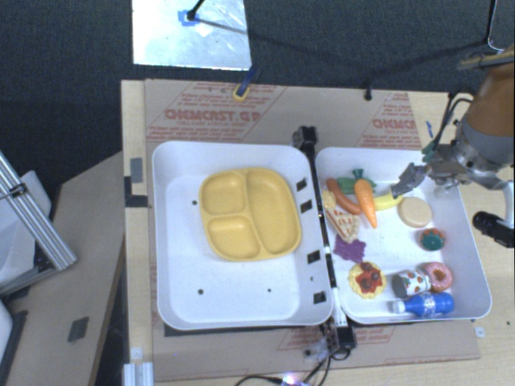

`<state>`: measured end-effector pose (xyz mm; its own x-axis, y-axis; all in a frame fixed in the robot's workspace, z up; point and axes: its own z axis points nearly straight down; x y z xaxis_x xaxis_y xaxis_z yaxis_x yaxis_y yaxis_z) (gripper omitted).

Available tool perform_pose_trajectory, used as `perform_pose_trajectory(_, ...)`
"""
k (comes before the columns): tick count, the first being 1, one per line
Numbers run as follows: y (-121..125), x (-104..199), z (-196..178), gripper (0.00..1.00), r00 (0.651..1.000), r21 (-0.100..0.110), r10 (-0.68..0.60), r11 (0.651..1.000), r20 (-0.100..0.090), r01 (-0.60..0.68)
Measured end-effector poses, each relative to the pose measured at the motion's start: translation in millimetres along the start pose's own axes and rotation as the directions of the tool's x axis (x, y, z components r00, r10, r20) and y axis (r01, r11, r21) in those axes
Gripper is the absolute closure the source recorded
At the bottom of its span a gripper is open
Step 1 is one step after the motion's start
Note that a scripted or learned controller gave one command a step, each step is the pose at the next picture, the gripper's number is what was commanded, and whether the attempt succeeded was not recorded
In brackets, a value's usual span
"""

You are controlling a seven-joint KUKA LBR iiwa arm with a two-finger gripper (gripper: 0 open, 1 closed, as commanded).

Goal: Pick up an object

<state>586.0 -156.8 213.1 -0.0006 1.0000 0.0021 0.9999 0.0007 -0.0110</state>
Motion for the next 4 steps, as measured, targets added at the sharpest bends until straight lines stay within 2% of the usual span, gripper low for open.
perform_pose_trajectory(1,3,0,-7,0.0,1.0,-0.012,-0.003,1.0,0.002,0.003)
perform_pose_trajectory(2,11,-3,40,0.0,1.0,-0.009,-0.001,1.0,0.002,0.001)
perform_pose_trajectory(3,5,-5,100,0.0,1.0,-0.007,-0.001,1.0,0.001,0.001)
perform_pose_trajectory(4,9,-6,123,0.0,1.0,-0.019,0.0,1.0,0.006,0.0)
